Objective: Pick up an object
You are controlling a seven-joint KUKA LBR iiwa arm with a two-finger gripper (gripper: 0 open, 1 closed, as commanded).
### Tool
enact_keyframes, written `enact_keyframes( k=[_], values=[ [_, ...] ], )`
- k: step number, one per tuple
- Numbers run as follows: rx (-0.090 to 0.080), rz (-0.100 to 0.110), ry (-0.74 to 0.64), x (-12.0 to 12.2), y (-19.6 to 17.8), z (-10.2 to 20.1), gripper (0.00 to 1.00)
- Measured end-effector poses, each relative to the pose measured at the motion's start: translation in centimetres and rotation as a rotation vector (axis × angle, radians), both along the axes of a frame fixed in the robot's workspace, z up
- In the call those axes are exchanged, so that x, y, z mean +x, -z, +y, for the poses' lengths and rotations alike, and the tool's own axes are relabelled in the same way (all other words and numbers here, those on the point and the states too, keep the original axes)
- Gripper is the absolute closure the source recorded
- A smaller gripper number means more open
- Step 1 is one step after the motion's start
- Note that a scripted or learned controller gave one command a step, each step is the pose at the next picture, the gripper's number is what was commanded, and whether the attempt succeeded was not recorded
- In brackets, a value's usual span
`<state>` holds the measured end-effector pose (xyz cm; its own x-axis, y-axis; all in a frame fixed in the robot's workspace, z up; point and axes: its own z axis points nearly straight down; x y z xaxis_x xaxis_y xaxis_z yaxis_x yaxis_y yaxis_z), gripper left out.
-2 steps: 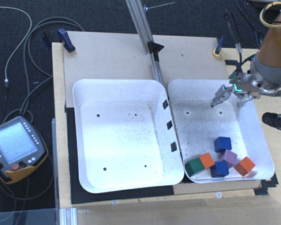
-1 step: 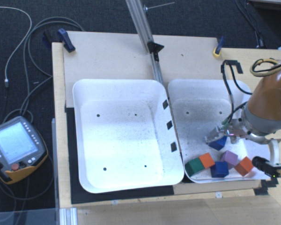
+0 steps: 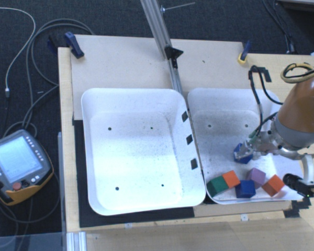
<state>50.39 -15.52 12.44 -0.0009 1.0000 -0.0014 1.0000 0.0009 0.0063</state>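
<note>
On the dark floor at the far left lies a teach pendant (image 3: 17,163) with a lit screen and an orange rim, its cables (image 3: 29,51) looping up past the bench's left edge. A blue clamp (image 3: 73,44) grips the bench's (image 3: 120,61) far left corner. The left bin (image 3: 89,109) sits toward the bench's front edge. A slanted aluminium bar (image 3: 156,25) comes down from the top and ends at the gap between the two bins, where black tabs line the shared rims. In the right bin (image 3: 214,109) the blocks crowd along the front rim: a green block (image 3: 217,185) nearest the front left corner, an orange block (image 3: 231,179) touching it, a blue block (image 3: 245,189) just beside, then a purple block (image 3: 258,176) and a second orange block (image 3: 273,185) toward the front right corner. Just behind them, the gripper (image 3: 244,153) is down at the bin floor with something blue at its tip; whether its fingers are spread or closed around it cannot be made out. The arm (image 3: 301,116), orange above the wrist, covers the bin's right rim, black cables trailing from it.
</note>
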Motion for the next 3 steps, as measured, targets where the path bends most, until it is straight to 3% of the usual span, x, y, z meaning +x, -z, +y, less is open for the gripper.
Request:
enact_keyframes(
  k=[1,2,3],
  values=[
    [0.008,0.009,-0.007,-1.2,-1.5,7.4,1.0],
    [0.002,0.008,0.0,2.1,2.6,6.8,1.0],
    [0.002,0.006,0.0,2.0,2.5,6.8,0.0]
  ],
)
